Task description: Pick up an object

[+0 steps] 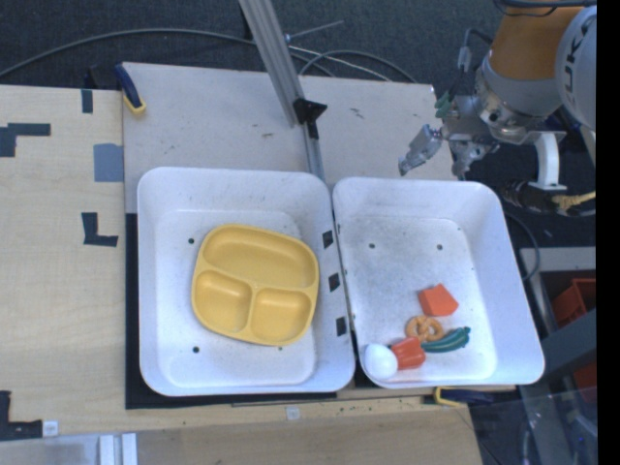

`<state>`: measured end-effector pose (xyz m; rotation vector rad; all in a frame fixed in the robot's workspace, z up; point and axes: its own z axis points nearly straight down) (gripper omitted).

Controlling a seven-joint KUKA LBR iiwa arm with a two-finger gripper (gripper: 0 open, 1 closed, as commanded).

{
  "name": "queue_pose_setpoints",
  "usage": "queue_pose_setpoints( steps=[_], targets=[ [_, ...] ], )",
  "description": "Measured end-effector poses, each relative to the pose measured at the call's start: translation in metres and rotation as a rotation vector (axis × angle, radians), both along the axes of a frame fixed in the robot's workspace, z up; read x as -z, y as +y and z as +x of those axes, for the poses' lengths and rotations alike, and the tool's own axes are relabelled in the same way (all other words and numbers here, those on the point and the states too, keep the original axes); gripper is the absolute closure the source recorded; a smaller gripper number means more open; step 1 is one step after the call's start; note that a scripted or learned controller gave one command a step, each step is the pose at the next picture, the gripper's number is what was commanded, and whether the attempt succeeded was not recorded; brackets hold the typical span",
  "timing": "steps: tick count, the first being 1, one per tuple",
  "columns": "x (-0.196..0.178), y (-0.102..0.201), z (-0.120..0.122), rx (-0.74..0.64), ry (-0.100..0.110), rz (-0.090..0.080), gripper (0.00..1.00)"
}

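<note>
White egg (380, 359) sits at your right bin's (504, 289) near edge — beside a red block (409, 354). Your end effector (438, 156) hovers above the far rim — fingers parted, grasping nothing.

You saw the arm (542, 46) as a thick rounded body, orange across its upper band and grey below, with dark cables looped near its top. Its wrist narrowed into a metallic grey pincer (438, 153) of small angular parts.
</note>
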<state>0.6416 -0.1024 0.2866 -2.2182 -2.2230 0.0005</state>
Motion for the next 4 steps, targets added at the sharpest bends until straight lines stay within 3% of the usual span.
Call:
queue_pose_setpoints(
  steps=[1, 4],
  targets=[
    [0.0, 0.0, 0.0, 0.0, 0.0, 0.0, 0.0],
    [0.156, -0.017, 0.002, 0.0, 0.005, -0.002, 0.0]
  ],
)
